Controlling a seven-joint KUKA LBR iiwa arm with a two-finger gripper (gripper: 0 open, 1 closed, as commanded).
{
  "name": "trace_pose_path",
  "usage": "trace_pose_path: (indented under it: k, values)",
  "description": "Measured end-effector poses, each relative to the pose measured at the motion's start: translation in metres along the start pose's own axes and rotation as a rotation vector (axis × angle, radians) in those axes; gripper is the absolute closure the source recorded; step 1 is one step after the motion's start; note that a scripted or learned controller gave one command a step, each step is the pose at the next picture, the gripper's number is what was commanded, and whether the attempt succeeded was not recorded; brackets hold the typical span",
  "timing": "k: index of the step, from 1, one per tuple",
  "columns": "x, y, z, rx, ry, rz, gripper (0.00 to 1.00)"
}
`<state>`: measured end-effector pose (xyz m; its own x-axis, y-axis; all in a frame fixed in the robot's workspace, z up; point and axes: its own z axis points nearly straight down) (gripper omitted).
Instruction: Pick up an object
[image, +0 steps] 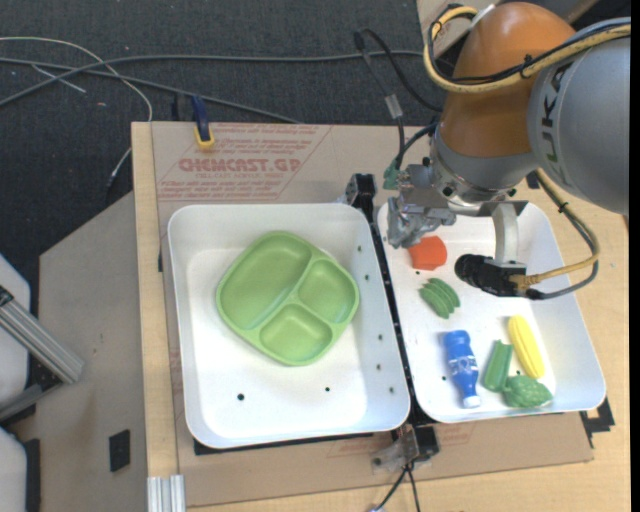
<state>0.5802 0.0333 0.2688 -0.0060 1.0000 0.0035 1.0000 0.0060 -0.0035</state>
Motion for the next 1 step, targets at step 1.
trace_pose_path:
  k: [1]
  values:
    - [0.0420,-0.0234,0.0031,0.001,-0.001,0.001,1.00]
